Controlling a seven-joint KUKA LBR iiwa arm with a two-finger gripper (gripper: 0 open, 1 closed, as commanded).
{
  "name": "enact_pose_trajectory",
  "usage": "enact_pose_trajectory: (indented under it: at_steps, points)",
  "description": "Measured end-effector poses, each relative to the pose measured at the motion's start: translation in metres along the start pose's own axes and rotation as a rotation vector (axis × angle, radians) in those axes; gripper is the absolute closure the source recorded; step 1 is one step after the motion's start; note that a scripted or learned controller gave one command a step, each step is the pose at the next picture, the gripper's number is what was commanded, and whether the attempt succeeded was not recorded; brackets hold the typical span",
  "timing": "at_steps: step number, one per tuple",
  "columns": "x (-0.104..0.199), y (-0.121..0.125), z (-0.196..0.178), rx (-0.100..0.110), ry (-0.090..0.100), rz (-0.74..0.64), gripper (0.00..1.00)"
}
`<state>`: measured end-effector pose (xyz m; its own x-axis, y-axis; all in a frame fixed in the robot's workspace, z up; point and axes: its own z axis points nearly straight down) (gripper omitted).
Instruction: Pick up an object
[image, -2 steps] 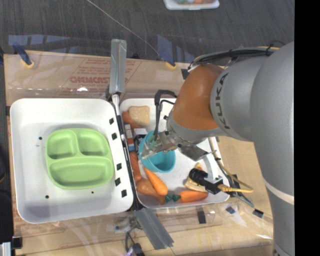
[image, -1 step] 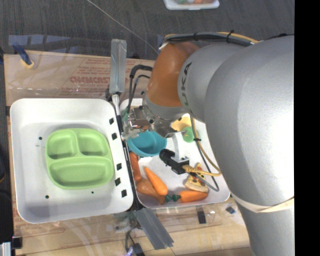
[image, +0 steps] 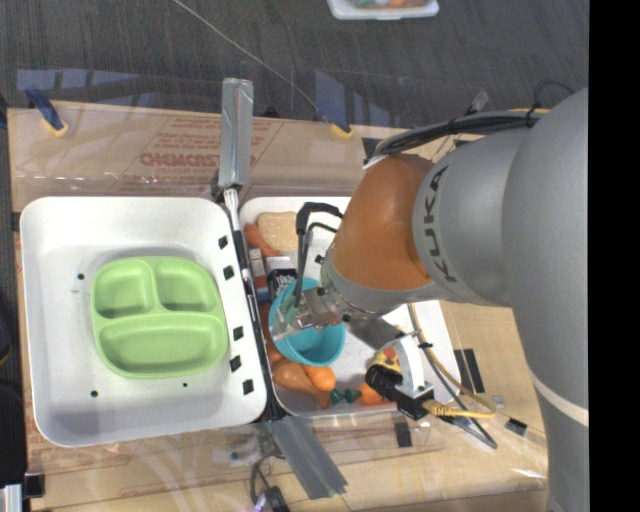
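The arm (image: 440, 230) reaches down over the blue cup (image: 308, 338) in the right bin (image: 345, 408), apparently mid-grasp; I cannot tell the jaws' state, so next comes a confirmed grip.

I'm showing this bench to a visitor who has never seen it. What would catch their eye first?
Most likely the big grey arm with its orange band, reaching in from the right and covering much of the right bin. Next, the bright green divided plate lying alone in the left bin. Then the blue cup among orange toy foods in the right bin, just below the wrist.
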<state>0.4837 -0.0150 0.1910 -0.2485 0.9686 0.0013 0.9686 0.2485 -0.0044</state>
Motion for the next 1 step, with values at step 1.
enact_pose_trajectory:
  at_steps: [1]
  points:
    - [0.0407,0.0261,-0.0003,-0.003,-0.005,0.320,1.00]
